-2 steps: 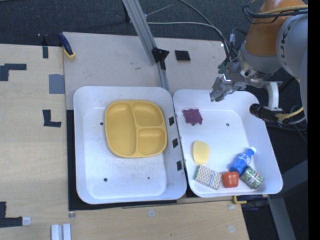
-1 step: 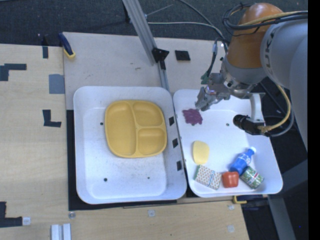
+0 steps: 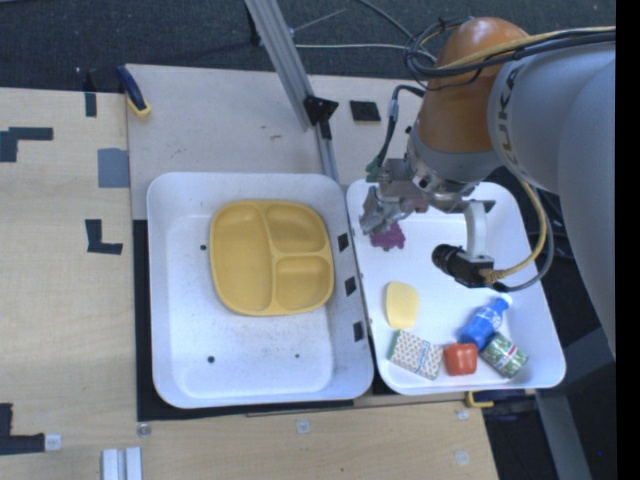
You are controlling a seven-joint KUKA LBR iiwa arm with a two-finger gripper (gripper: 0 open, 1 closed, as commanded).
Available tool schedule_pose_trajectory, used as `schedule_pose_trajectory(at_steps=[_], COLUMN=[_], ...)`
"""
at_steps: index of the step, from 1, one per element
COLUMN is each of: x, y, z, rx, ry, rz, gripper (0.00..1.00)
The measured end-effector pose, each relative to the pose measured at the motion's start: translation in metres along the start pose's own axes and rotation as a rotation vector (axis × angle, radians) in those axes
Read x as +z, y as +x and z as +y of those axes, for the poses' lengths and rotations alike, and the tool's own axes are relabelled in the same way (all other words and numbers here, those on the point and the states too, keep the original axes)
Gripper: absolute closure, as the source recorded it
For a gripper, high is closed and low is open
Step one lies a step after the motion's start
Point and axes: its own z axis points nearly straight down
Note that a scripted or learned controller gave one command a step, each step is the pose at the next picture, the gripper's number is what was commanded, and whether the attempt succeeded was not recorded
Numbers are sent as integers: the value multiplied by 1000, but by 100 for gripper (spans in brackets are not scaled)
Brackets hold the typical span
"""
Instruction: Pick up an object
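My gripper hangs low over the far left corner of the right bin. Directly under its tip lies a small purple object, touching or nearly touching it; whether it is gripped cannot be made out. Further toward the front of the same bin lie a pale yellow piece, a patterned block, a red object, a blue bottle and a green can.
The left bin holds a yellow divided plate. The wall between the two bins runs just left of the gripper. A slanted metal post stands behind the bins. The bulky arm and its cables overhang the right bin's far right side.
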Motion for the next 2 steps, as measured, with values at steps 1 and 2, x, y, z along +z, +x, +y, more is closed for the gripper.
schedule_pose_trajectory(at_steps=[1, 2], x=[-6, -10], y=[38, 85], z=[-29, -64], rx=[0, -1], ry=[0, 1], rz=[0, 0], gripper=[100, 100])
